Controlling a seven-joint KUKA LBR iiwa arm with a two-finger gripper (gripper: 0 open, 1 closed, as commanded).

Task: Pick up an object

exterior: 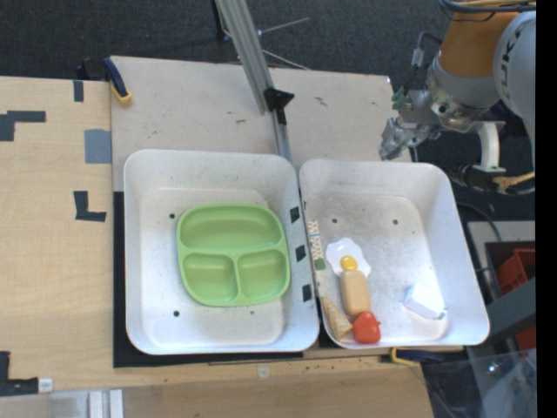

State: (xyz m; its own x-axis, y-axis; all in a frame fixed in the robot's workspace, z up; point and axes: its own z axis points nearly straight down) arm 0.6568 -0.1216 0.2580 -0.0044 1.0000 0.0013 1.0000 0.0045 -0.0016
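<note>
The right bin holds a toy fried egg, a tan bread roll, a red tomato, a brown cone-shaped piece along its left wall and a pale blue-white block near the front right corner. A green divided plate lies in the left bin. My gripper hangs above the far rim of the right bin, well away from every object, with nothing visible in it.
A grey metal pole slants from the top of the view down to the seam between the bins. A yellow and blue clamp sits at the board's far left corner. Cables trail beside the arm at right.
</note>
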